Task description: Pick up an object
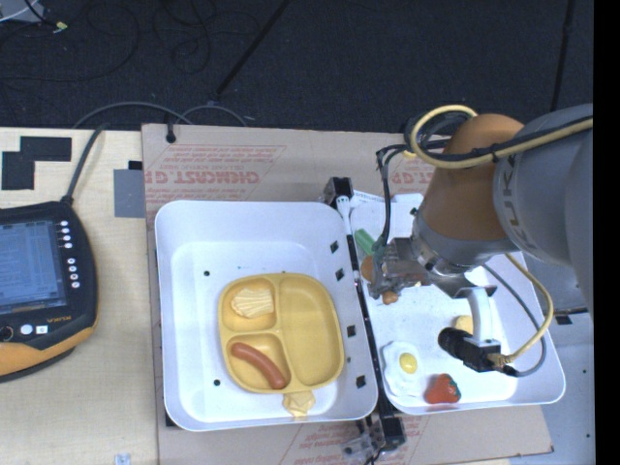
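The arm comes in from the right, and its gripper (383,274) reaches down into the left part of the right bin (542,381), near the divider. Its fingertips sit among small items there, a green piece (364,242) and an orange-brown piece (388,296). The wrist body hides the fingers. A fried egg (404,366) and a red strawberry (443,389) lie at the front of the right bin. In the left bin (184,260) stands a yellow divided plate (325,327) with a sausage (258,363) and a ridged chip (252,302).
A pale yellow piece (298,403) lies at the plate's front edge. A black cable part (465,347) of the arm hangs over the right bin. A teach pendant (39,279) rests on the bench at far left.
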`<state>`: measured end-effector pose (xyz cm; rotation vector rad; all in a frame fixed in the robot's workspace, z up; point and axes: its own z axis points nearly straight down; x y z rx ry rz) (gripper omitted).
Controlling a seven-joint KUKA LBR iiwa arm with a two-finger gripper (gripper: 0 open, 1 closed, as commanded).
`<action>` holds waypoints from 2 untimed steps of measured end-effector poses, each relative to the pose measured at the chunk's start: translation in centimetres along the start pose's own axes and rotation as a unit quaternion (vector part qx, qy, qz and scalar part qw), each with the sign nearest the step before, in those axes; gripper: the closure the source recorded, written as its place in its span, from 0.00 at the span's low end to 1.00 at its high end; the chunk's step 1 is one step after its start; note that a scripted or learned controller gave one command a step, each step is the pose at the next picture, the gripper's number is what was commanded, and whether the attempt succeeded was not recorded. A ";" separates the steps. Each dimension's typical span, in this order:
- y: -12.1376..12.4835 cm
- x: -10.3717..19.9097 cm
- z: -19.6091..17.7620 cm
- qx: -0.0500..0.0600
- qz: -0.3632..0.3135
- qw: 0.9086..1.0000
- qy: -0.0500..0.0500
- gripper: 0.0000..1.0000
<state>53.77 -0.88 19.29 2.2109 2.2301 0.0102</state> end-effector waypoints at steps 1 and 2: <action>-2.1 5.6 -8.3 0.001 0.001 1.000 0.000 1.00; -5.2 4.7 -16.8 0.000 0.004 1.000 -0.001 1.00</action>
